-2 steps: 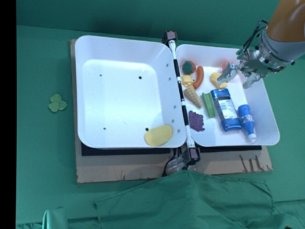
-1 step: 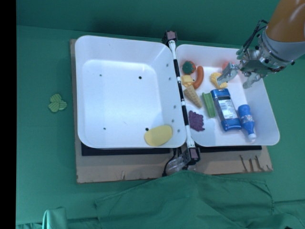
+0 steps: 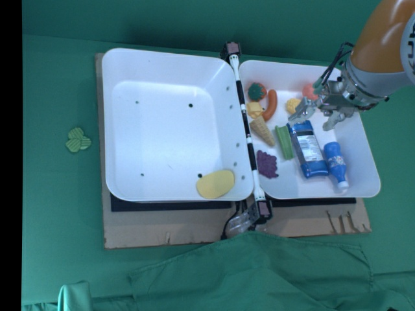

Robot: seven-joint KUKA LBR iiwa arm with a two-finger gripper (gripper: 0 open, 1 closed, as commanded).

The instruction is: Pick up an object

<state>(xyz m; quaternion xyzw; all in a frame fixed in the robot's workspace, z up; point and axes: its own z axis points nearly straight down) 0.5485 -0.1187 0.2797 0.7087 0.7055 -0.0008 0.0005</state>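
Presently the gripper hovers at the upper right of the frame, fingers spread and holding nothing, above the blue packet in the right bin.

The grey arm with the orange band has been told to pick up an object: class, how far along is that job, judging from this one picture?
Done: the gripper has reached the right white bin and hangs above the top end of the flat blue packet. In hand: nothing shows between its fingers. Left: closing on an item and lifting it. The blue plastic bottle, green stick and purple grape bunch lie on the bin floor.
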